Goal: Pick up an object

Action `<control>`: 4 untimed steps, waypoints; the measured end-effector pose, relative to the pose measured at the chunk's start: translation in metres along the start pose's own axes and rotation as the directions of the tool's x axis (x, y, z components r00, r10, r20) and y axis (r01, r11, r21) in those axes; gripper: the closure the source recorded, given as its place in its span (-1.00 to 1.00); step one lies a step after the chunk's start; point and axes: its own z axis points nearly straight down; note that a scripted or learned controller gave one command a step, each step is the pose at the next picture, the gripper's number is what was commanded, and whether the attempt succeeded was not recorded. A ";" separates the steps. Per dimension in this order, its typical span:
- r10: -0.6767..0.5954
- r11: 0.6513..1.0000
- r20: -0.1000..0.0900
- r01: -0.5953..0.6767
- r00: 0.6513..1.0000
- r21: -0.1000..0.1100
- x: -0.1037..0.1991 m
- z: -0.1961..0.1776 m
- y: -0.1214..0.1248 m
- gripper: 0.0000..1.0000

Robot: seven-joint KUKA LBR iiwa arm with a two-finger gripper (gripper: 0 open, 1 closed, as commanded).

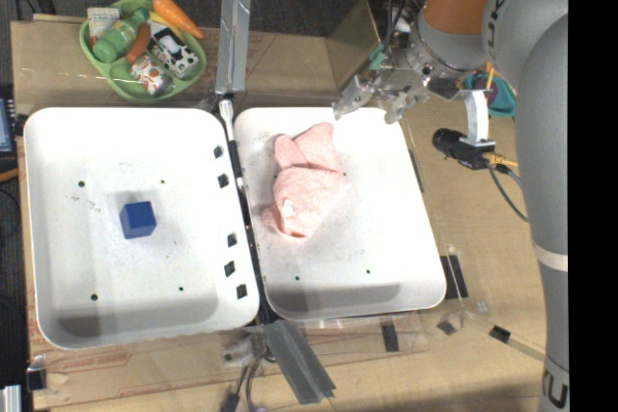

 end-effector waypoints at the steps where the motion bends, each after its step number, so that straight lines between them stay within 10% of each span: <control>1: -0.011 1.000 -0.001 0.011 1.000 -0.005 -0.007 0.170 0.016 -1.00; 2: -0.188 0.982 -0.001 0.188 0.982 -0.003 0.044 0.180 0.017 -1.00; 3: -0.191 0.982 -0.002 0.191 0.982 0.001 0.043 0.174 0.017 1.00; 4: -0.191 0.982 -0.001 0.191 0.982 0.001 0.043 0.174 0.017 -1.00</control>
